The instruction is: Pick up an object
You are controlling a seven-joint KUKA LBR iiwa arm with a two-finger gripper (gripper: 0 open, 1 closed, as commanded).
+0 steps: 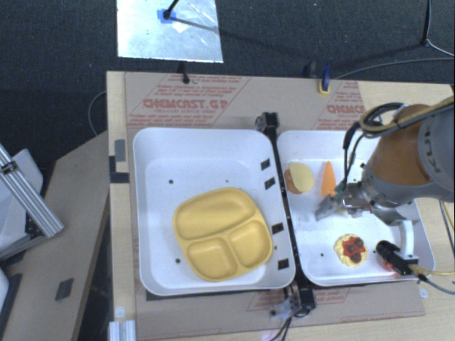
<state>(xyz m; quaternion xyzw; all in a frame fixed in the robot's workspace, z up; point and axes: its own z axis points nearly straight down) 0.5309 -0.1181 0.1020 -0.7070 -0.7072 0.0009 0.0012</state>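
Gripper (330,207), whose opening we cannot tell, hangs just beside the orange carrot (328,180) in the right bin (313,144); we judge it light, stiff, slick, best pinched mid-body.

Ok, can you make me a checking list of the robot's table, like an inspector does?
Surface: a brown bench sheet bears the left bin and the right bin, side by side.
Job's things: a toy burger, an orange carrot and a small pizza lie apart in the right bin.
Clutter: a yellow divided plate lies in the left bin.
Grippers: the gripper is over the right bin, between carrot and pizza; whether it holds anything cannot be told.
Cables: a black cable runs over the dark floor beyond the bench.
Surroundings: a silver sheet lies on the floor; a metal rail stands at the view's left.
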